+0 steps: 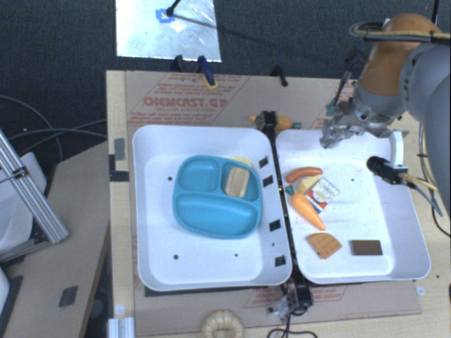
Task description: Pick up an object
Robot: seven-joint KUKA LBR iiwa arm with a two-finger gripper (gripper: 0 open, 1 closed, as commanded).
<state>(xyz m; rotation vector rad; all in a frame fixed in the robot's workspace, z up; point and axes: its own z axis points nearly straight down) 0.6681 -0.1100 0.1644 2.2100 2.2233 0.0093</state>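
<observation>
Blue divided plastic plate: in the left white bin, far left of and below the pincer, with a tan slice of toy bread in its upper right compartment.
Right white bin: holds a red toy sausage, orange toy carrot, round waffle-patterned biscuit and brown rectangular block, all below the pincer.
Pincer: at the right bin's upper edge, nothing visibly between its tips; open or closed, I cannot tell.

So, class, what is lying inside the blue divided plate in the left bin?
A tan bread-like piece sits in the blue divided plate's upper right compartment, with something pale yellow partly hidden behind it. The other compartments show bare blue.
</observation>
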